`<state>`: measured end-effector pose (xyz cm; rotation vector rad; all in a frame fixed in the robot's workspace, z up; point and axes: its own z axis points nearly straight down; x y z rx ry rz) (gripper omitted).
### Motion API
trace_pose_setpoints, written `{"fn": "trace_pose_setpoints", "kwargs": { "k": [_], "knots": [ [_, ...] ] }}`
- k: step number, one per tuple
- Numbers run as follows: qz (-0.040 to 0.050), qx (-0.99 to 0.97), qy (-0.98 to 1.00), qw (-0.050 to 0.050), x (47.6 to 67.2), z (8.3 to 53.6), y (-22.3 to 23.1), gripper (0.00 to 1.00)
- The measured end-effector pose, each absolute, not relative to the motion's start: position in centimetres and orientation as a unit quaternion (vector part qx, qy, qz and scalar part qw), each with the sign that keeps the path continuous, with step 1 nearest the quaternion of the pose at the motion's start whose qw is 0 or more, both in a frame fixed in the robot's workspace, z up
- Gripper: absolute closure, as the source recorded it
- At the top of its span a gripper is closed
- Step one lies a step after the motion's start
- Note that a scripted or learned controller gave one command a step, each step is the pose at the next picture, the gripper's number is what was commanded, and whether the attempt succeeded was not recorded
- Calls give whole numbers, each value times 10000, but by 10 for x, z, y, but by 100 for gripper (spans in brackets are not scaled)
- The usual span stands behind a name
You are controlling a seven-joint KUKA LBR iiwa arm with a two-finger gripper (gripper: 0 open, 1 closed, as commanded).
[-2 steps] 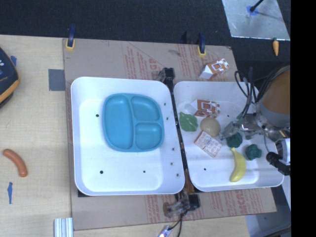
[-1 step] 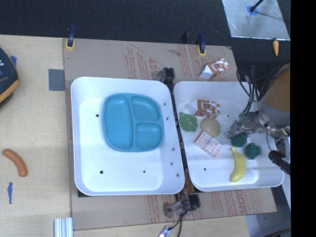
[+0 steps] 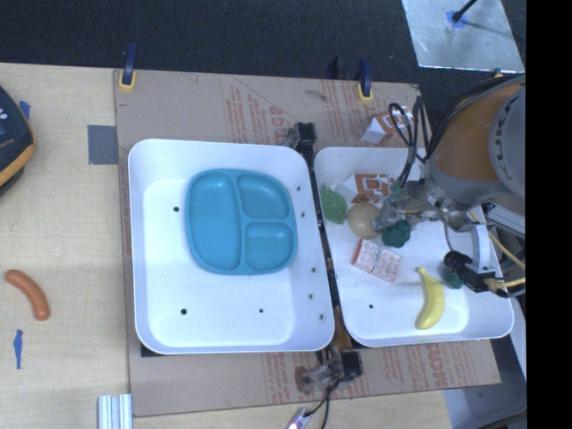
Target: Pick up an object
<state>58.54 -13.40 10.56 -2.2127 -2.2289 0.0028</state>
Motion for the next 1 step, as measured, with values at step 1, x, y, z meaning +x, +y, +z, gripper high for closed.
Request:
{"fn": "trace_pose_setpoints", "kwargs": {
  "k": [1],
  "knots": [
    [3,-7056,-7086,10,593,192,-67,100]
  ]
}}
